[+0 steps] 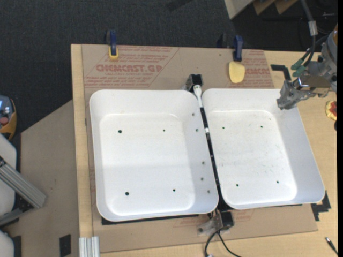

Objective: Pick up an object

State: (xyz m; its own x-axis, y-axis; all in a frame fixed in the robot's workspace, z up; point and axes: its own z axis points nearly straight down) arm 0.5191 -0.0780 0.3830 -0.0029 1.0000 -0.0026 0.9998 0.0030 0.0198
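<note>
Start from the right bin (300, 143): left of it lies the left bin (107, 143), and I can make out no loose object on either floor. The gripper (288, 98) hangs at the right bin's far right corner; whether it is spread I cannot tell. A yellow piece (236, 72) lies beyond its far rim. Confirm a target before you descend.

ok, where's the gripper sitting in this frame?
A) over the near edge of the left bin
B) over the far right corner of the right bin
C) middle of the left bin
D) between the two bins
B: the gripper hangs at the far right corner of the right bin, beside its rim, well away from the left bin and the seam between the two.
</note>
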